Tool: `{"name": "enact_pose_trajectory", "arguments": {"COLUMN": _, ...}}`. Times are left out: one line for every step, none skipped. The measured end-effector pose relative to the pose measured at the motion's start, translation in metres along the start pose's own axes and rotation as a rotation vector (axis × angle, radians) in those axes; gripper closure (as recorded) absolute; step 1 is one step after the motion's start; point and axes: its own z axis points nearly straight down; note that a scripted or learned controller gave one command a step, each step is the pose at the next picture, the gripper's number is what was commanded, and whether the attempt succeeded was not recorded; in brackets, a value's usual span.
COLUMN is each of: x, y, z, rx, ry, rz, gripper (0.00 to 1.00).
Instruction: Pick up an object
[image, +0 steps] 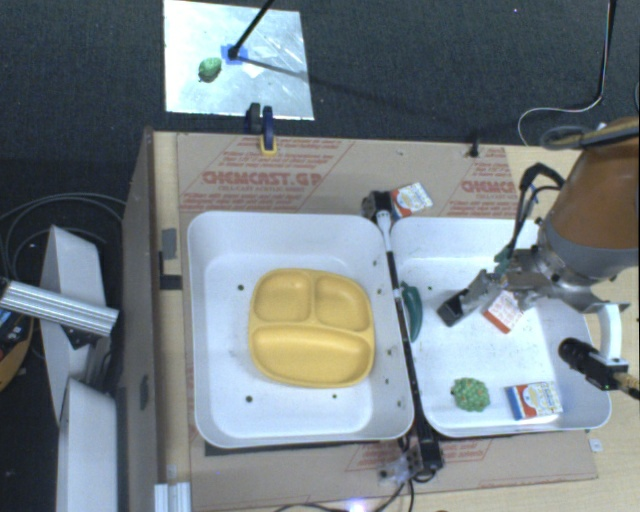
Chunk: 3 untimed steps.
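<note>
Arm: the grey KUKA arm with the orange band (600, 195) reaches in from the right and hangs over the right-hand shallow white bin (440, 240).
Claw: the dark two-finger claw (462, 303) sits low over the middle of the right bin; whether it is open or closed I cannot tell, and nothing can be seen in its grip.
Nearest object: a small red-and-white card packet (503, 314) lies just beside the claw, on its right, partly under the wrist.
Other candidates: a green lumpy broccoli-like toy (470, 394) lies near the front of the right bin; a blue, white and red flat carton (533, 401) lies to its right against the near wall; a dark green slim object (410, 310) rests against the divider on the left.
Left bin: the second white bin (215, 300) holds a yellow plastic three-compartment tray (310, 327).
Risk, flat packet: it probably lies flush with the floor, so the claw may close above it and come up with nothing.
Risk, offset: the claw appears left of the packet; a straight descent may land on bare floor or nudge the packet aside.
Risk, walls: the carton and the green slim object hug walls, which could block one side of a grasp.
Risk, cables: loose grey cables (525, 215) hang by the wrist and could snag.
</note>
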Motion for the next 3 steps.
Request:
{"name": "enact_pose_trajectory", "arguments": {"x": 0.012, "y": 0.067, "z": 0.107, "rx": -0.009, "ry": -0.002, "rz": -0.001, "gripper": 0.0}}
{"name": "enact_pose_trajectory", "arguments": {"x": -0.029, "y": 0.094, "z": 0.105, "rx": -0.002, "ry": -0.001, "rz": 0.002, "gripper": 0.0}}
{"name": "enact_pose_trajectory", "arguments": {"x": -0.035, "y": 0.075, "z": 0.137, "rx": 0.0, "ry": -0.001, "rz": 0.002, "gripper": 0.0}}
